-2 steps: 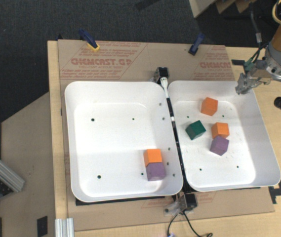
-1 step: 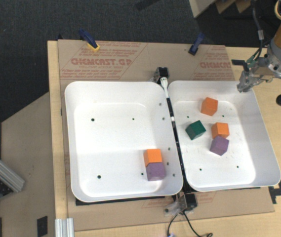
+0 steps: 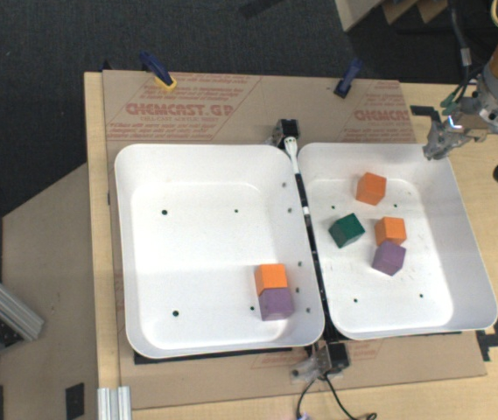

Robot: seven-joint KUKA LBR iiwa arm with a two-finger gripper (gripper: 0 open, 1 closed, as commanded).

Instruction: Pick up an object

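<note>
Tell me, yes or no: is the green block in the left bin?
No. The green block lies in the right bin, near the divider, beside two orange blocks and a purple one.

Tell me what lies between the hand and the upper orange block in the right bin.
Nothing visible does. The hand sits over the right bin's upper right corner, and bare white floor runs from there to the upper orange block. The other blocks lie beyond it.
</note>
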